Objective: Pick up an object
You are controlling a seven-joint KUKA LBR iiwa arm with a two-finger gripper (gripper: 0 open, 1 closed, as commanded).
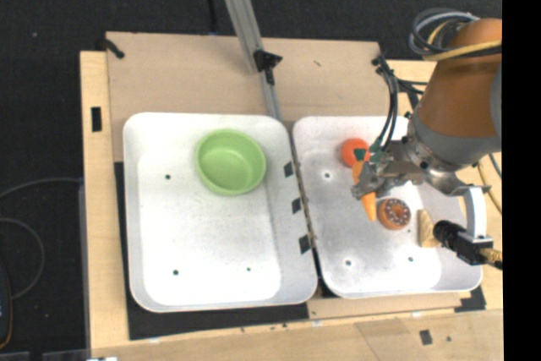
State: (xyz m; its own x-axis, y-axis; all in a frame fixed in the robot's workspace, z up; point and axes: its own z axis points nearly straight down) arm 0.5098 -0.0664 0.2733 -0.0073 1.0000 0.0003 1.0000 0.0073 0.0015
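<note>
My gripper (378,175) hangs low over the middle of the right bin (338,266), right above a cluster of small objects. An orange-red ball (352,150) lies just up and left of it. An orange carrot-like piece (368,204) pokes out below the fingers, touching or nearly touching them. A round brown sprinkled item (394,214) rests just right of that piece. A tan block (426,231) lies further right. The gripper body hides the fingertips.
A green bowl (231,162) sits in the upper part of the left bin (169,266). A slanted metal rail (245,21) runs down to the divider between the bins. The lower part of the right bin is bare.
</note>
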